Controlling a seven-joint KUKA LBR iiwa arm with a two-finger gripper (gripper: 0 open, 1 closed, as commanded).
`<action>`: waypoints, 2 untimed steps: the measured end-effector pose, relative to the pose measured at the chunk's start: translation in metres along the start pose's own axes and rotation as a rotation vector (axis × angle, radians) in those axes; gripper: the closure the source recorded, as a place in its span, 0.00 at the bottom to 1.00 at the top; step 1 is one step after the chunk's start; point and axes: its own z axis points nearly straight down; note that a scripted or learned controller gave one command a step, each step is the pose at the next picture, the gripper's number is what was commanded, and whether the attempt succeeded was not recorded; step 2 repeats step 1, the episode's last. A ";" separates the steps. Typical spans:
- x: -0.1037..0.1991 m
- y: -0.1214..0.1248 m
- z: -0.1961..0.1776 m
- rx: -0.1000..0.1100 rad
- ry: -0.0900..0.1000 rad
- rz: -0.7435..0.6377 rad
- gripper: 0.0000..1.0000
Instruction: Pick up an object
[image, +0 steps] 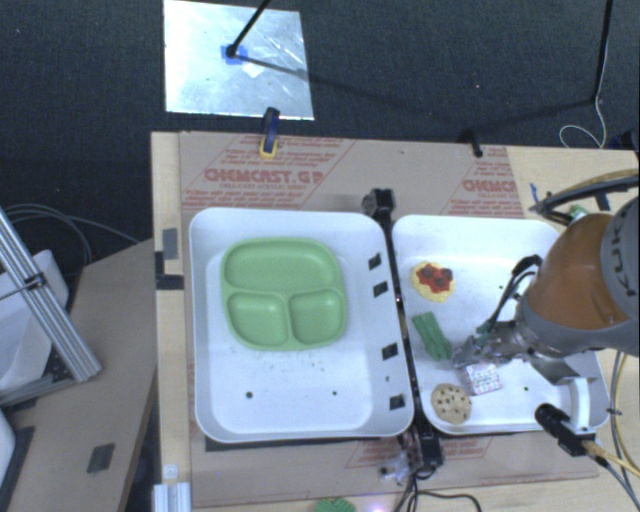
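Nearest in the right bin (520, 240) lies a round speckled cookie (451, 403). The claw (478, 352) hangs just beyond it, beside a green block (432, 335); its grip can't be made out. Farther off, a yellow-and-red disc (434, 280). Cardboard on the bench (262, 174) reads "CHEMCAST".

Two white bins side by side on counter (170, 300). Left bin (215, 400) holds a green divided tray (285, 293). Right bin (500, 240) holds a yellow-red pizza toy (434, 280), a green block (432, 335), a cookie (451, 403) and a small printed packet (484, 379). Pincer (478, 350) low in right bin, just above packet, beside green block. Arm enters from right.
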 end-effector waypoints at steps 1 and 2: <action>0.045 0.040 -0.115 -0.012 0.001 -0.010 1.00; 0.045 0.040 -0.115 -0.012 0.001 -0.010 1.00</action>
